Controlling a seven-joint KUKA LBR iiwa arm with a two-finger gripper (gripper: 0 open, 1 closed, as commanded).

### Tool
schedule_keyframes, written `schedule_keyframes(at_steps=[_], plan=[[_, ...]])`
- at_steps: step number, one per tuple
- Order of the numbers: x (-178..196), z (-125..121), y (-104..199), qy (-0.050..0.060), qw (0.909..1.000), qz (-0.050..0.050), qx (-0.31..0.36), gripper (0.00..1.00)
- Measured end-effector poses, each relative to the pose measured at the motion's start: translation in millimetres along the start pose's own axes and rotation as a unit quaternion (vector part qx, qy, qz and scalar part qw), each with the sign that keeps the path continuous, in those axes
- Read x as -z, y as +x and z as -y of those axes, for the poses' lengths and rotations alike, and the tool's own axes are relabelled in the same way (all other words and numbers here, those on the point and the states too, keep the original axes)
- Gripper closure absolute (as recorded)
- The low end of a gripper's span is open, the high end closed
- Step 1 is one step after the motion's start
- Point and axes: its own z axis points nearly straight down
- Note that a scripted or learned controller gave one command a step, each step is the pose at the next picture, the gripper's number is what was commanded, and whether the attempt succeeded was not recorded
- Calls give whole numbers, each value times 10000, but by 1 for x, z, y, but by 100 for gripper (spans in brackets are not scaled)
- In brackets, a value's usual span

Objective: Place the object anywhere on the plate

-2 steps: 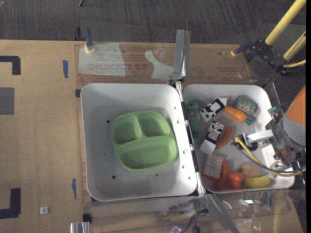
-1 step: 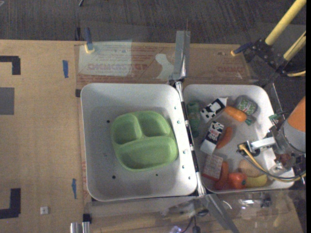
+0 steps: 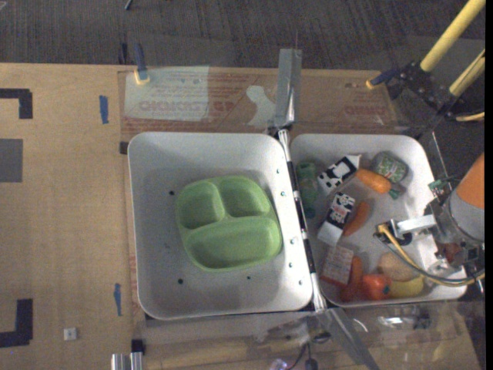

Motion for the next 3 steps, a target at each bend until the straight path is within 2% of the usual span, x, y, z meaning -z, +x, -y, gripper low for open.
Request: schedule_keyframes(at_steps=[1,2,3], plan=[[10,2,-4,31,9965,60,833,0],[94,127,21,-46,9999,81,76,0],[94,191,34,-39,9999,89,-29,0]])
